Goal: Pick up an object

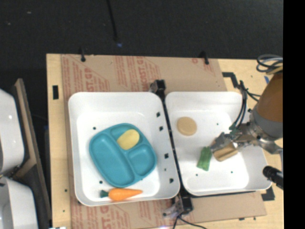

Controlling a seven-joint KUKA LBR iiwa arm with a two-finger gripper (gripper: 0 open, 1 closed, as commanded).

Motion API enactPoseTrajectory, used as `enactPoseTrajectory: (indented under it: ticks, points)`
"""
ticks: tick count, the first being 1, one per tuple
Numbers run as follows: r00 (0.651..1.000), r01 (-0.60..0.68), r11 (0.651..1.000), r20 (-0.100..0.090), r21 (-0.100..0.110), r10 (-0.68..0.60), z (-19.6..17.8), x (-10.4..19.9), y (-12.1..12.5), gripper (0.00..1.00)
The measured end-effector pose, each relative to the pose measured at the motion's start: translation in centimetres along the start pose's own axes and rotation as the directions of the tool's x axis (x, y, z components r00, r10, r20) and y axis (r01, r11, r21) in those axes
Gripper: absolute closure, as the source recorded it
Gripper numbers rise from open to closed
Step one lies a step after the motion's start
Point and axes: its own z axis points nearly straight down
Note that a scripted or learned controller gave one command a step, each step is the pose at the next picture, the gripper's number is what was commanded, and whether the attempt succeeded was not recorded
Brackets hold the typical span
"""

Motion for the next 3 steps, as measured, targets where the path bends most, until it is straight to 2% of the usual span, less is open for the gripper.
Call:
enactPoseTrajectory:
  ticks: [1,2,3]
  points:
    - [1.0,0.001,1.0,0.001,-0.005,-0.001,-0.2,0.0,0.1,0.0]
    - [1.0,0.001,1.0,-0.001,0.0,-0.001,6.0,-0.1,0.0,0.0]
    - [1.0,0.001,1.0,0.001,-0.008,-0.001,10.7,-0.2,0.1,0.0]
